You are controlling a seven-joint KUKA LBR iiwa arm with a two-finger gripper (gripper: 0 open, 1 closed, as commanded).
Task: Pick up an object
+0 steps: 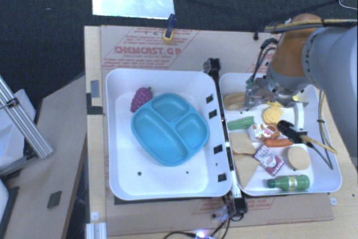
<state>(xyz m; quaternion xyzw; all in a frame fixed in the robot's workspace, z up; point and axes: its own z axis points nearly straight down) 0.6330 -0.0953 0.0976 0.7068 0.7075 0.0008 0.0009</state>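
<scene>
Presently catalogued, largest first. Worktop [95, 137]: pale board carrying two shallow white bins side by side. Arm [330, 53]: grey with an orange band, entering from the right, reaching over the far part of the right bin [335, 176]. Left bin [120, 176]: holds a blue divided plate [169, 128] at its centre, with a purple grape bunch [141, 98] touching the plate's far-left edge. Right bin: holds a crowd of small food items. Jaws [253, 97]: low over the far-left part of the right bin, just beside a tan flat piece [234, 100]; whether apart or together cannot be told. Green bottle [288, 182]: lying on its side at the near edge. Green cucumber-like piece [240, 122]: near the left wall. Round tan biscuit [298, 158]: right of centre. Yellow waffle-like piece [272, 115]: just right of the jaws. Red-and-white packet [269, 159]: near centre. Orange carrot-like piece [278, 143]: beside the packet.
</scene>
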